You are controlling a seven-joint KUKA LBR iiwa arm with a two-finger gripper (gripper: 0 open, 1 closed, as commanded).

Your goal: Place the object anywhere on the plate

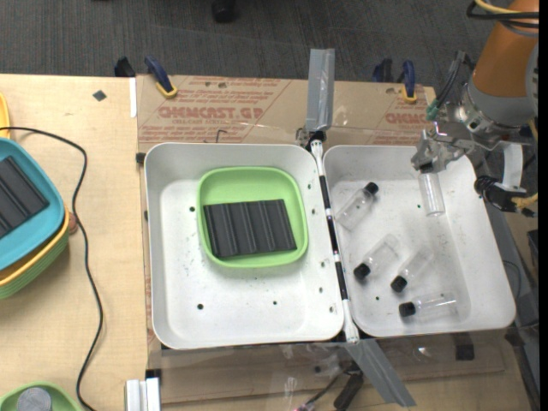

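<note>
A green square plate [294, 197] sits in the left bin [171, 255] and carries a dark ridged insert [250, 227]. My gripper [425, 164] hangs over the far right part of the right bin [479, 255]. A clear vial [431, 193] hangs from its fingertips, its top end pinched between them. Several other clear vials with black caps lie in the right bin: one near the far left [355, 200], two in the middle [378, 258] [413, 271], and one at the front [431, 304].
A metal divider [329, 221] separates the two bins. Blue and yellow clamps [159, 75] [406, 82] hold cardboard behind the bins. A teal tray [26, 204] and a black cable [86, 229] lie on the wooden bench at left.
</note>
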